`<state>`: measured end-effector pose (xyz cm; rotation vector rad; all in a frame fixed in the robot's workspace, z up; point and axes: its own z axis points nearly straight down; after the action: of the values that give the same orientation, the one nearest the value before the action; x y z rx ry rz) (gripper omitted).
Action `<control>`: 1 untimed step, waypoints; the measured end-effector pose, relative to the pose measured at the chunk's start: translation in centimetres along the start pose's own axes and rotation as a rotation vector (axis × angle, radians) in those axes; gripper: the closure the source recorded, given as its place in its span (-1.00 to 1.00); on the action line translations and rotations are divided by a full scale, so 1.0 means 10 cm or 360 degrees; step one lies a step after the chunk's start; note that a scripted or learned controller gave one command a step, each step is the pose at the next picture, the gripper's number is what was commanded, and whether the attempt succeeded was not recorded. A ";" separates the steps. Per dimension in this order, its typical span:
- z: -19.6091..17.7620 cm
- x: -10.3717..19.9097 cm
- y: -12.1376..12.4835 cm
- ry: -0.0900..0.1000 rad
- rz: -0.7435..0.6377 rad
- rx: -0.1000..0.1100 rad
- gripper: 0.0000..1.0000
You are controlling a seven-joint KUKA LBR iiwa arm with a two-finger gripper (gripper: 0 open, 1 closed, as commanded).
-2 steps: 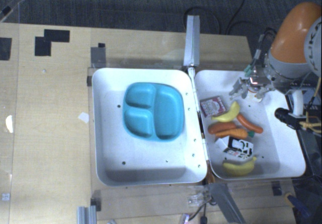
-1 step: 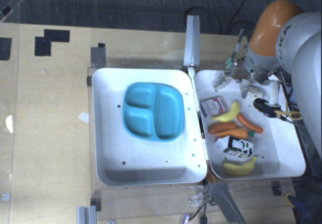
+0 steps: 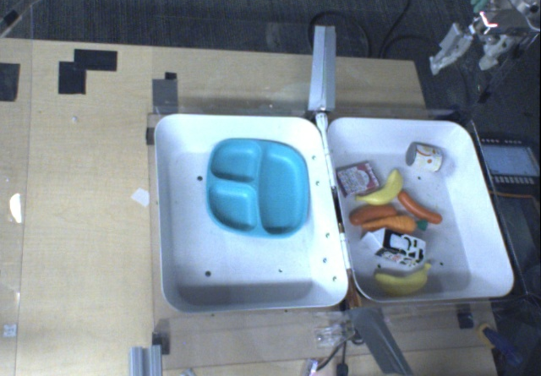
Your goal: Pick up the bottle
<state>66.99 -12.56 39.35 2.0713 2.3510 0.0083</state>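
Note:
A small whitish bottle (image 3: 424,157) with a tan end lies on its side in the far right part of the right bin (image 3: 473,197). It lies apart from the other items there. My gripper (image 3: 470,48) hangs high beyond the bin's far right corner, over the dark floor and well away from the bottle. Its two fingers (image 3: 446,48) are spread and open, with nothing between them.
The right bin also holds a yellow banana (image 3: 382,191), two orange carrots (image 3: 385,216), a pink packet (image 3: 357,176), a black-and-white packet (image 3: 402,247) and a second banana (image 3: 402,281). A blue divided tray (image 3: 258,186) lies in the left bin (image 3: 182,222). A metal post (image 3: 323,70) stands between the bins.

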 end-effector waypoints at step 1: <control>2.02 0.12 -0.03 0.0003 0.0097 0.0007 -1.00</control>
<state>66.71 -11.44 19.16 2.1447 2.2903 0.0052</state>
